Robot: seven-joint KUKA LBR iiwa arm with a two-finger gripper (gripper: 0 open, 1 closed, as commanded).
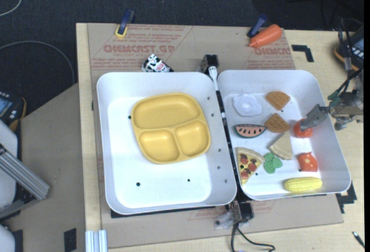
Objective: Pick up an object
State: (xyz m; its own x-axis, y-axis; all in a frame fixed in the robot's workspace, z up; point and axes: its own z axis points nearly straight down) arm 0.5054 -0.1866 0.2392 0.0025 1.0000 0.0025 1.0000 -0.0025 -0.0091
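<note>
**Reaching into the right bin beside a small red toy**

The grey arm (342,107) is seen coming in over the right rim of the right-hand shallow white bin (330,140), with the jaws at its tip inside that bin. Whether the jaws are apart or together cannot be told at this size. A small round red toy (302,129) lies right at the tip of the jaws, on their lower-left side in the view; whether it is touched or gripped cannot be made out.

Just left of the jaws a brown waffle-patterned piece (277,123) is found, and a second brown waffle piece (278,99) lies up and left of them. Farther left are a pale, clear round lid-like piece (248,105) and a red watermelon slice with a green rind (250,129). Below the jaws in the view, a beige bread slice (284,145), a green leafy toy (272,163), a pizza wedge (247,163), a red block with a yellow mark (307,161) and a yellow corn cob (303,184) are spread across the bin floor.

Well to the left of the jaws, the left-hand white bin (115,147) carries a yellow three-compartment plate (170,128). On the bench (87,106) beyond the bins, up and left of the jaws, an orange carrot toy (266,36) and a black-and-white cow figure (156,63) are lying.
</note>
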